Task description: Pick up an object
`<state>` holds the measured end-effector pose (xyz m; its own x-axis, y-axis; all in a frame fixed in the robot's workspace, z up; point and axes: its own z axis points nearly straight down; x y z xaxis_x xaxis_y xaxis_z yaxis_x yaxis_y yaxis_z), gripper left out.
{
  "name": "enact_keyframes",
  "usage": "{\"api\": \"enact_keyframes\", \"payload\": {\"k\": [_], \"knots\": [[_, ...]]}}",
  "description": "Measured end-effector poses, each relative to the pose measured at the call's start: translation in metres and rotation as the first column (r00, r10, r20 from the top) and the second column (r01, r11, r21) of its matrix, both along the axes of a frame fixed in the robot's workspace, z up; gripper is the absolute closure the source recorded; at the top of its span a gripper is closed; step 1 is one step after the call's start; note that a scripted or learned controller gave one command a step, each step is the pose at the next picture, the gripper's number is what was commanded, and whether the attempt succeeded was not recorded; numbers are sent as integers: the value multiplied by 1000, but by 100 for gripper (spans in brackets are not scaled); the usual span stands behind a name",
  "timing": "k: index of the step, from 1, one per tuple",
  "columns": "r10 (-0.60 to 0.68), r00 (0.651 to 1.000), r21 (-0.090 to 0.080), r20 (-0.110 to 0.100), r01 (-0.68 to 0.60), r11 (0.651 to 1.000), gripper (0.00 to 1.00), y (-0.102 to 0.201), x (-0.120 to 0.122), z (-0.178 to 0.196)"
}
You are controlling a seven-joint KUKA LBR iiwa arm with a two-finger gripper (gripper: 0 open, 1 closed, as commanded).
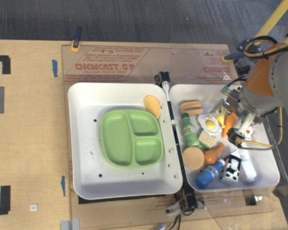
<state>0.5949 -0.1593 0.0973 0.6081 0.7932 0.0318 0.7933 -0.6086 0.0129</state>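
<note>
- Presently, the arm (273, 75) reached in from the right, over the right bin (266, 174); the end effector (240, 123) sat low among the toys near that bin's middle right.
- Whether the end effector was open or closed on anything could not be told; its tip was lost in the clutter.
- Progress, as judged: nothing was seen lifted clear, so the pick looked not yet made; the grasp and the lift remained.
- Candidate objects, right bin: fried egg toy (210, 124), green bottle (189, 131), hot dog bun (191, 107), orange carrot-like piece (229, 120) just beside the end effector, round tan piece (193, 158), blue bottle (209, 174), black-and-white cow toy (233, 169).
- Left bin (81, 143): green divided plate (132, 138) at centre; yellow-orange oval (152, 105) against the far right corner.
- Room: right bin crowded, items touching or nearly so; its right wall close by the arm. The left bin offered bare floor around the plate.
- Table (24, 128) to the left lay open.
</note>
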Motion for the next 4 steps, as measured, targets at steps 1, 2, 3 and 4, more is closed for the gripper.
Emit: {"api": "enact_keyframes", "payload": {"k": [1, 2, 3, 4], "knots": [[8, 1000, -14, 5, -8, 1000, 100, -4, 2, 14], [-252, 967, -17, -21, 252, 968, 100, 46, -41, -7], [-251, 968, -16, -20, 251, 968, 0, 47, -40, -8], [-629, 777, -18, -26, 629, 777, 0, 58, 15, -9]]}}
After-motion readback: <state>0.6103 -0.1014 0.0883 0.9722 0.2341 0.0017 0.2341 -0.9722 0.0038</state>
